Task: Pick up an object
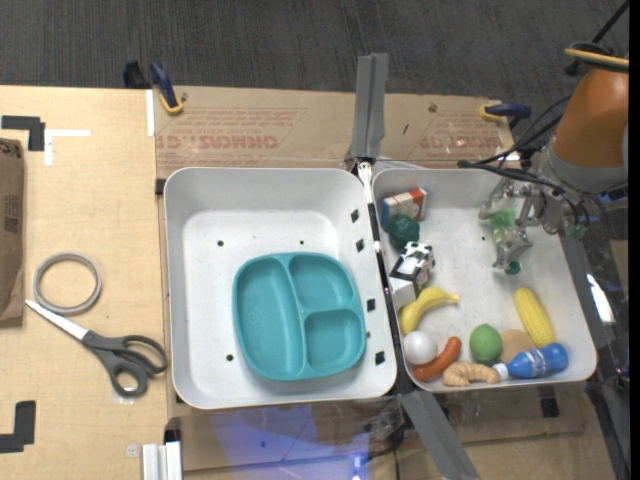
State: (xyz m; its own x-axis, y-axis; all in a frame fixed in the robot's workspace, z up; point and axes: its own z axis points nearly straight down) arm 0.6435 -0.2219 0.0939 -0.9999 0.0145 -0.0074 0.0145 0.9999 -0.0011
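We are looking down on a robotics lab test bench: two shallow white plastic bins (pixel 190 268) sit side by side on a pale wooden surface (pixel 80 408), cardboard sheeting (pixel 260 128) clamped behind them, a roll of tape (pixel 67 281) and grey-handled scissors (pixel 105 348) lying at hand.

Fixed overhead camera, slanting down on both bins (pixel 200 193).

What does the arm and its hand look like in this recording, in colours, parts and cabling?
The arm shows a rounded orange band with grey casing just below it. Dark cables run past it on the right side of the view. The hand is a pale metallic assembly with thin fingers and small green parts near the tips.
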